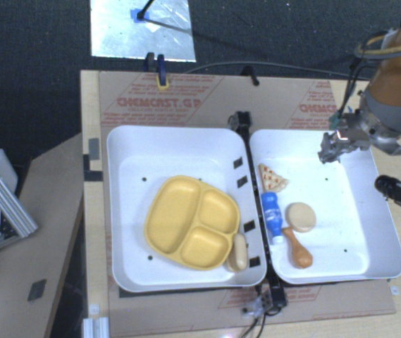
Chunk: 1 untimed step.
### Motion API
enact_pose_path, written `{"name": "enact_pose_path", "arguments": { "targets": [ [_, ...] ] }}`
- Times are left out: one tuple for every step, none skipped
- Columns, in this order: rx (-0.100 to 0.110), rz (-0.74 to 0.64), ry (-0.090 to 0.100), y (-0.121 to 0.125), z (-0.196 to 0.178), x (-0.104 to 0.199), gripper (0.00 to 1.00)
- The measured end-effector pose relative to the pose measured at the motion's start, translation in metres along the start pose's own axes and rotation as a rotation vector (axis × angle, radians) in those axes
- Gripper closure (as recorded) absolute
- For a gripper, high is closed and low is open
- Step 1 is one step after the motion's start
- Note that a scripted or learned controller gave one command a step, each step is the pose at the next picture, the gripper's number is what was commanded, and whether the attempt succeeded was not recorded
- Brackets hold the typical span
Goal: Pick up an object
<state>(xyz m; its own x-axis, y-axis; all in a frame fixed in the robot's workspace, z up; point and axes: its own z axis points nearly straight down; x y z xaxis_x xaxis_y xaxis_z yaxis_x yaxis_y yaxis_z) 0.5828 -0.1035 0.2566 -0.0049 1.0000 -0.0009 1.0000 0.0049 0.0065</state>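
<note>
Red "CHEMCAST GP" lettering, printed upside down, on the brown board (186,94) lying under the bins

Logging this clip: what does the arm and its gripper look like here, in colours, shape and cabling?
The arm is a thick rounded grey body with a broad orange band above the wrist. Thin yellowish and dark cables loop around its upper part. The gripper is a small, dark grey metallic assembly at the end. A separate black part juts out below the wrist.

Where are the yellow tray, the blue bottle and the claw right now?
yellow tray (193,222): camera view, on its central divider.
blue bottle (272,217): camera view, mid-body.
claw (329,151): camera view, at its tip.
</note>
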Motion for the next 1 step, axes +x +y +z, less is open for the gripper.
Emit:
{"name": "enact_pose_path", "arguments": {
  "targets": [
    [0.005, -0.004, 0.003, 0.0033, 0.0139, 0.0536, 1.00]
  ]
}}
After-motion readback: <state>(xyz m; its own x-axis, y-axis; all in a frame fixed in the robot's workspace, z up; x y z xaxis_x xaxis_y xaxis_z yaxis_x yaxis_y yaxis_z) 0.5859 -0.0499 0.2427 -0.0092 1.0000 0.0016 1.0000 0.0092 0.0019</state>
